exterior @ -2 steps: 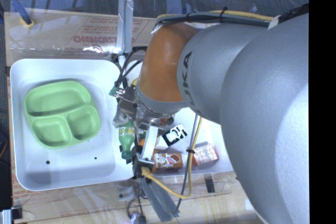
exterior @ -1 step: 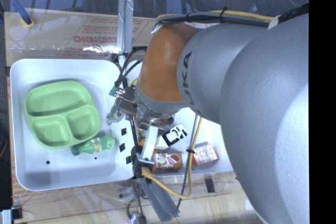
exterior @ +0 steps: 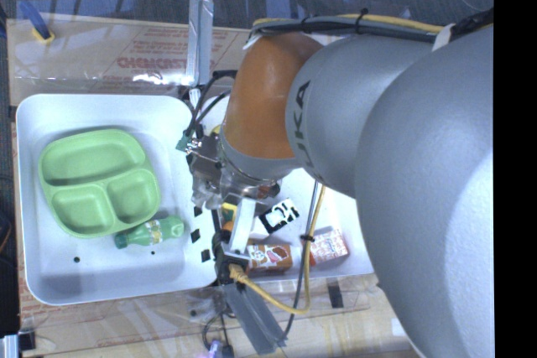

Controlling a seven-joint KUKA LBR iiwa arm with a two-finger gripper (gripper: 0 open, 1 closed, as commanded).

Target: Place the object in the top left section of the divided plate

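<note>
Arm (exterior: 377, 147) hides most of right bin (exterior: 342, 212); bottle (exterior: 151, 232) lies beside plate (exterior: 96, 180).

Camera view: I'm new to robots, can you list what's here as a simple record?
plate: green, three sections, nothing in them, in left bin
bottle: green, lying on its side beside plate, same bin
arm: grey with orange band, reaching over right bin
carton: brown, right bin
packet: red and white, beside carton
</note>
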